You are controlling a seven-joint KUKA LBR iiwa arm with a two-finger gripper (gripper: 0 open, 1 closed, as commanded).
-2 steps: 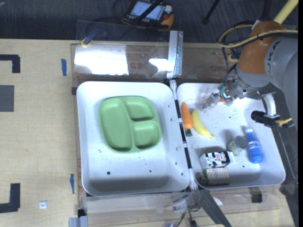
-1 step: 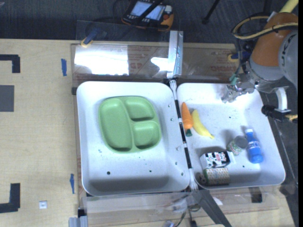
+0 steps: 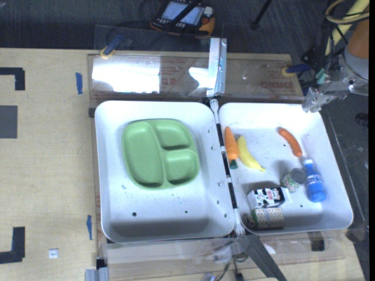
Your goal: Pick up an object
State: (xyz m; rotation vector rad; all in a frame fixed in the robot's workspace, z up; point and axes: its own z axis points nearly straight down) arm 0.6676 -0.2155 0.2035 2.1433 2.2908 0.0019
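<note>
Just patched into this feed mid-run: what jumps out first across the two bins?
The big green divided plate dominates the left bin. In the right bin, a carrot and banana lie by the centre divider, a sausage and a blue bottle sit towards the right. The gripper hovers at that bin's far right corner.

No text, brand, number or sign is legible at this resolution. The black-and-white carton (image 3: 268, 196) in the right bin (image 3: 334, 157) carries printed graphics too small to read. The blue bottle (image 3: 313, 184) bears a label whose wording cannot be resolved. The handheld device (image 3: 183, 14) beyond the bench shows a lit screen with unreadable content. Faint reddish print on the clear panel (image 3: 176, 75) is indistinct.
</note>
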